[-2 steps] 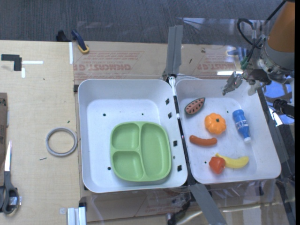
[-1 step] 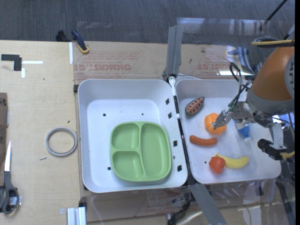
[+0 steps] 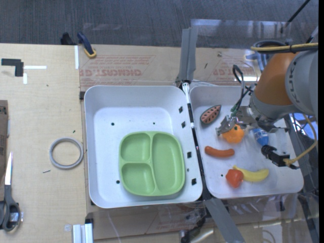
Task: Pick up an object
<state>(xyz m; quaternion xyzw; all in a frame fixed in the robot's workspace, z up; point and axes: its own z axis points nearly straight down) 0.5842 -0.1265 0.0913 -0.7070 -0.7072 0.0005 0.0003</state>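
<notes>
The camera view looks down on the counter [image 3: 40,105], with the right bin [image 3: 283,184] taken as the landmark; the arm [image 3: 291,82] comes in over that bin's far right part, and its hand [image 3: 229,125] is low inside the bin, at the orange fruit [image 3: 234,134]; the metal fingers sit at the fruit's upper left edge, but whether they are spread, closed or gripping the fruit cannot be told. Also in the right bin: a brown-and-red oval piece [image 3: 210,114] near its far left corner, a red sausage [image 3: 219,152] near its middle, a red pepper [image 3: 234,177] touching a banana [image 3: 255,174] toward its near edge, and a small blue thing [image 3: 261,136] just right of the fruit. Left of the right bin, the left bin [image 3: 101,135] holds a green divided plate [image 3: 152,163]; further left lie a tape ring [image 3: 66,152] and scissors [image 3: 9,206].
</notes>
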